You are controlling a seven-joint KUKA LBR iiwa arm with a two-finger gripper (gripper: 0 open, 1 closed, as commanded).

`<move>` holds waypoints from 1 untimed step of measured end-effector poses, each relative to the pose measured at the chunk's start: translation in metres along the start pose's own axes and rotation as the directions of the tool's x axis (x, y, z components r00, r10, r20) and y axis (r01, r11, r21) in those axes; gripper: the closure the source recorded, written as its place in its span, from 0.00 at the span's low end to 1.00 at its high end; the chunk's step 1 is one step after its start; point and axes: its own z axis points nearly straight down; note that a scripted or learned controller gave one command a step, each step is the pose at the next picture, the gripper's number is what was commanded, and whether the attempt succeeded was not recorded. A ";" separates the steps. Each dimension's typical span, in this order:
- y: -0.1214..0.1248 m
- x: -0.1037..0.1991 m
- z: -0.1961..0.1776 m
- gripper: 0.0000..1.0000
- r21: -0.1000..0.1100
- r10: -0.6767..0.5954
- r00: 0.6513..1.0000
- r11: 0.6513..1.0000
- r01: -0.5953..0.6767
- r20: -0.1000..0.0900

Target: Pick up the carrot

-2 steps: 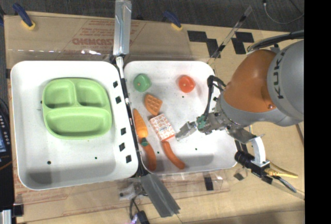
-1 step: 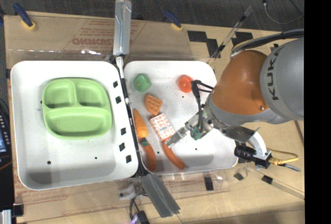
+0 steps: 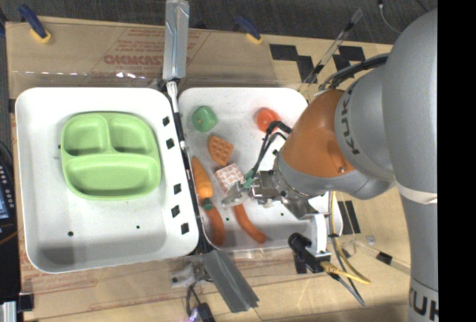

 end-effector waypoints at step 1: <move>0.013 0.102 -0.075 0.00 -0.004 0.381 0.925 0.925 -0.381 -0.002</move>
